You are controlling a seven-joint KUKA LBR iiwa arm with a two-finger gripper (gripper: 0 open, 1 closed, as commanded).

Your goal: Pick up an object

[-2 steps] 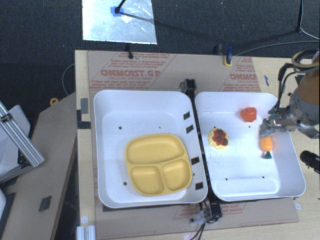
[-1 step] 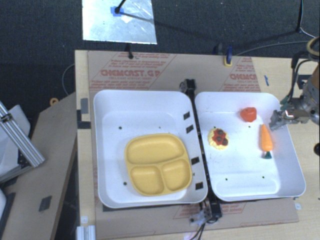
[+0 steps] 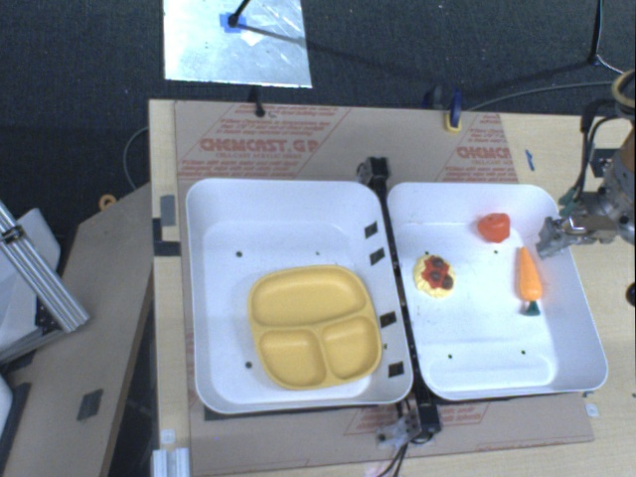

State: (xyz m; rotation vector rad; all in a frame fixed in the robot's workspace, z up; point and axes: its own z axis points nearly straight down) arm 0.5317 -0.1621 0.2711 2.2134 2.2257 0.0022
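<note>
The right bin (image 3: pixel 497 366) holds three toy foods. A small yellow pizza with red toppings (image 3: pixel 434 274) lies near its left wall. A red-orange tomato-like piece (image 3: pixel 494 227) sits toward the back. An orange carrot with a green tip (image 3: pixel 529 276) lies lengthwise near the right wall. My gripper (image 3: pixel 553 237) hangs over the right bin's right rim, just right of the red piece and above the carrot's far end. Nothing shows between its fingers.
The left bin (image 3: pixel 219 266) holds a yellow three-compartment tray (image 3: pixel 314 324). Black clips line the seam between the bins. Cardboard lies under both bins. A shiny metal sheet (image 3: pixel 235 28) lies on the floor behind, and cables run across the back right.
</note>
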